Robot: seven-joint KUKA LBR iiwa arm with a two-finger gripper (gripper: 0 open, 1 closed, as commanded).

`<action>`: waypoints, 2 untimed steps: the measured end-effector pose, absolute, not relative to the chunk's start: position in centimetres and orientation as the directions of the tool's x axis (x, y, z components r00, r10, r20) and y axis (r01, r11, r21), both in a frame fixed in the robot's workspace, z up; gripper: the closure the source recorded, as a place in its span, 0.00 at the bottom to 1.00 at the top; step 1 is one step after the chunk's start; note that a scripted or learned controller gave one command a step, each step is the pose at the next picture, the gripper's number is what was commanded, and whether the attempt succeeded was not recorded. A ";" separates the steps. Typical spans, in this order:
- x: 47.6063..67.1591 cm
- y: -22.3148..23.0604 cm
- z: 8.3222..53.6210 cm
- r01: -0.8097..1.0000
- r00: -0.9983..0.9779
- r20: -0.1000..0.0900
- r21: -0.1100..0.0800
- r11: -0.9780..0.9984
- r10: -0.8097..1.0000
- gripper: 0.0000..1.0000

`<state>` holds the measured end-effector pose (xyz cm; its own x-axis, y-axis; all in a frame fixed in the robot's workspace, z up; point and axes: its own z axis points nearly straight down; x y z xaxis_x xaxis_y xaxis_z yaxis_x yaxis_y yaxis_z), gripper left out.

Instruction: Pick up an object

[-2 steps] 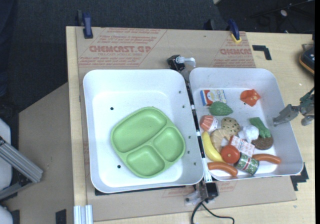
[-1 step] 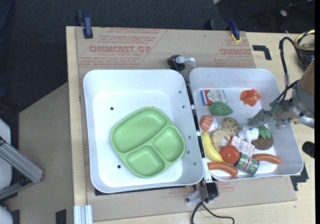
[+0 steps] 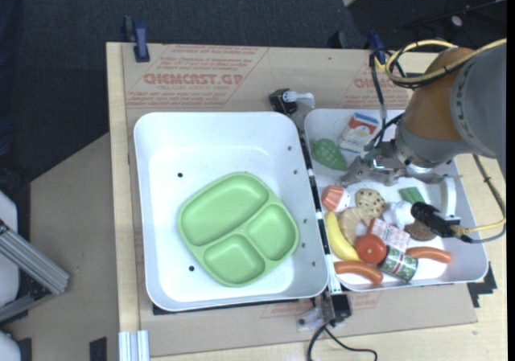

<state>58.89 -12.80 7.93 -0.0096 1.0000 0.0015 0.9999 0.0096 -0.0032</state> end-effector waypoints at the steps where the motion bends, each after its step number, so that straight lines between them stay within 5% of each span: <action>1: 53.9 -11.1 8.5 1.000 0.004 -0.004 0.001 -0.004 1.000 0.00; 2: 56.9 -11.2 8.5 1.000 -0.001 -0.002 0.004 0.001 1.000 0.00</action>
